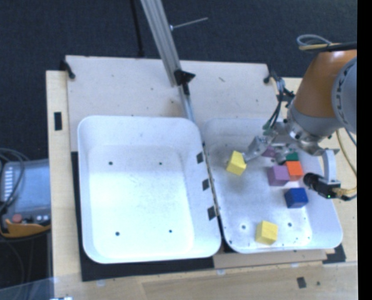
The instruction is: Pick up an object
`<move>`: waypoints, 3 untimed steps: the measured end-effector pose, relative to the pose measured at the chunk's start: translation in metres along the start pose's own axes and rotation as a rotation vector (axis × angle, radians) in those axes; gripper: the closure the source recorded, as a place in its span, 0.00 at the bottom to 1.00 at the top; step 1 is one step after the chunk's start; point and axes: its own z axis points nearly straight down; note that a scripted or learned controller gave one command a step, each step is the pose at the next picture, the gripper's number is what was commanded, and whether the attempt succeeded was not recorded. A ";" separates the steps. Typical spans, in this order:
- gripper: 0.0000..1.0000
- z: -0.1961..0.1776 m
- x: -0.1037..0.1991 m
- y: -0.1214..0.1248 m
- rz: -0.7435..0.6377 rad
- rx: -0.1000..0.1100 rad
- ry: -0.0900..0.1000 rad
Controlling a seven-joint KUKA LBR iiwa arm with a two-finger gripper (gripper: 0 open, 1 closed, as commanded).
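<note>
two white bins [142,186] on a pale bench [123,80], dark carpet [48,17], gripper [261,147] grasp unclear

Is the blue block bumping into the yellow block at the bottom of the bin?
Apart. The camera view shows bare white bin floor between the blue cube and the lower yellow cube.

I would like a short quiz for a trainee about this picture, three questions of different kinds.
1. True or false: all the blocks lie in the bin on the right.
2. How many yellow blocks are there?
3. Which block lies nearest the front edge of the bench? A) the blue block B) the purple block C) a yellow block

Key:
1. True.
2. Two: one near the bin's left wall, one near its front rim.
3. C, the front one.

The gripper hovers above the blocks, next to an orange block.
</note>
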 end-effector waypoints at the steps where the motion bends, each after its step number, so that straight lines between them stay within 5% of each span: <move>1: 0.00 0.038 -0.005 0.008 -0.002 -0.017 -0.002; 2: 0.00 0.049 -0.006 0.013 0.001 -0.027 -0.003; 3: 1.00 0.039 -0.007 0.014 0.006 -0.032 -0.002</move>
